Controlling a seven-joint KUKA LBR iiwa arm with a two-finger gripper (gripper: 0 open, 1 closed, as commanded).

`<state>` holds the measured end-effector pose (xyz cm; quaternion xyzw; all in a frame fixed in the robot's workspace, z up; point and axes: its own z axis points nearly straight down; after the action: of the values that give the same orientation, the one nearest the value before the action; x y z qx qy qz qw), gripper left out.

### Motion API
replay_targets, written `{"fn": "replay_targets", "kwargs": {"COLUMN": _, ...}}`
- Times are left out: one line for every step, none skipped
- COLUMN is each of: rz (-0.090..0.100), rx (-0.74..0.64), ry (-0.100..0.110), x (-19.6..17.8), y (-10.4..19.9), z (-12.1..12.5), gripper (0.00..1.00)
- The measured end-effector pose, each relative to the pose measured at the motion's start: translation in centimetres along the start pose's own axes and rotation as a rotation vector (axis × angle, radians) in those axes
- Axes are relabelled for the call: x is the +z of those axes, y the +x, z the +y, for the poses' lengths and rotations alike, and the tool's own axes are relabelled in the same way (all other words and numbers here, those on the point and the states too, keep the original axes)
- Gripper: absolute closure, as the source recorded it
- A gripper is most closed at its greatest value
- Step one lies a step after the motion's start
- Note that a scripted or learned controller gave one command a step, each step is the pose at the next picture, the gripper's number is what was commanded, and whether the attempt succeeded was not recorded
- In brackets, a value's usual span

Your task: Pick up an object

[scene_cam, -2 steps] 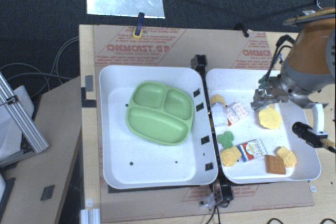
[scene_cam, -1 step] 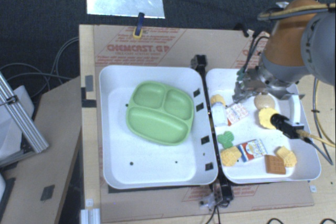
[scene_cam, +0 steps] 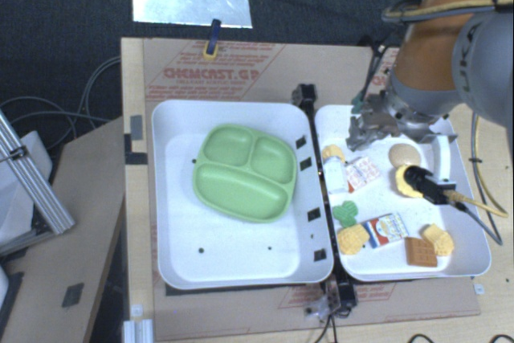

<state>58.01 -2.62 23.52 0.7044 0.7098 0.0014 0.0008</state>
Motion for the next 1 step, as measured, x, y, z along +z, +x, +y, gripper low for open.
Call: {"fn": "replay_targets", "kwargs": {"rz": -0.001, "rx": 0.002, "ry": 0.003, "x": 1.41, "y": 0.57, "z": -0.58, "gripper": 1.0}}
